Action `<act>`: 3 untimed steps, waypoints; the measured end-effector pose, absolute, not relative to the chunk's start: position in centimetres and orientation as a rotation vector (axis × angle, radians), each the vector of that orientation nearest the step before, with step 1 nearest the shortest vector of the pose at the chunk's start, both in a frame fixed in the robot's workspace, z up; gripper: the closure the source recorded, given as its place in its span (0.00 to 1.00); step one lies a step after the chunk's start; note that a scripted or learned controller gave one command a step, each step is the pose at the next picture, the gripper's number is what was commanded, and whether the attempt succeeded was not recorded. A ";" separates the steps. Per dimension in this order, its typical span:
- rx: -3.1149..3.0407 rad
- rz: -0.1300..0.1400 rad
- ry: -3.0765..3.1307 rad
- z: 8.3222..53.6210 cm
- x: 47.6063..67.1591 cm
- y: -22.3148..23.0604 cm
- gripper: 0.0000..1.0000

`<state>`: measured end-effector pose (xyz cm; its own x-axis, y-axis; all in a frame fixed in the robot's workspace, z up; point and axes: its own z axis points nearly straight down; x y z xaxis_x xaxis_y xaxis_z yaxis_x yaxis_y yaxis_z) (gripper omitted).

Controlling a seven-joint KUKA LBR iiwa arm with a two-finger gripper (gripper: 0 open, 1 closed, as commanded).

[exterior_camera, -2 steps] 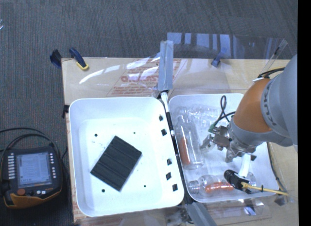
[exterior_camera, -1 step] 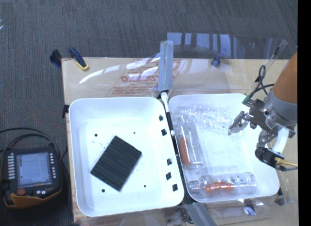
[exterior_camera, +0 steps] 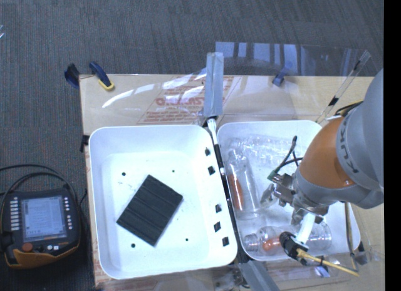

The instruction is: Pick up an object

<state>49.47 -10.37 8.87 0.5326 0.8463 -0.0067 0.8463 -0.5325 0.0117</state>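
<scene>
The likeliest things to be picked lie in the right bin (exterior_camera: pixel 229 134): several clear plastic bottles. One clear bottle with an orange-red insert (exterior_camera: pixel 238 186) lies lengthwise along the bin's left wall, its neck toward the far edge of the desk (exterior_camera: pixel 125 99). A second clear bottle (exterior_camera: pixel 270 241) lies on its side in the bin's near part, an orange patch showing through it, near the near wall. More crumpled clear plastic (exterior_camera: pixel 266 146) sits toward the bin's far wall (its outlines are too faint to count pieces).

The jaws (exterior_camera: pixel 299 226) hang over the near half of the right bin, just above the second bottle; whether they are open or closed, or touching the bottle, cannot be told from this angle, because the wrist and cabling cover them. The grey arm with its orange band (exterior_camera: pixel 322 158) comes in over the bin's right side.

In the left bin (exterior_camera: pixel 100 158) a flat black ribbed rectangle (exterior_camera: pixel 150 209) lies near the middle, turned at a diagonal, apart from every wall. A few small dark specks dot the white floor around it.

Both bins sit side by side on the pale desk, with a clear sheet (exterior_camera: pixel 263 80) standing along its far edge and blue-and-yellow clamps (exterior_camera: pixel 100 76) at the far left corner. A handheld control pendant (exterior_camera: pixel 41 221) lies on the dark carpet off the desk's left edge.
</scene>
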 end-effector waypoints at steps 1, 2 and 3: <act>2.754 -0.005 1.518 20.1 47.6 -16.0 0.00; 2.520 0.000 1.885 8.6 47.6 -13.9 0.00; 2.373 0.001 2.064 8.7 50.7 -15.1 0.00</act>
<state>50.67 -15.10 8.68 0.1386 0.9903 0.0024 0.9903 -0.1386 -0.0019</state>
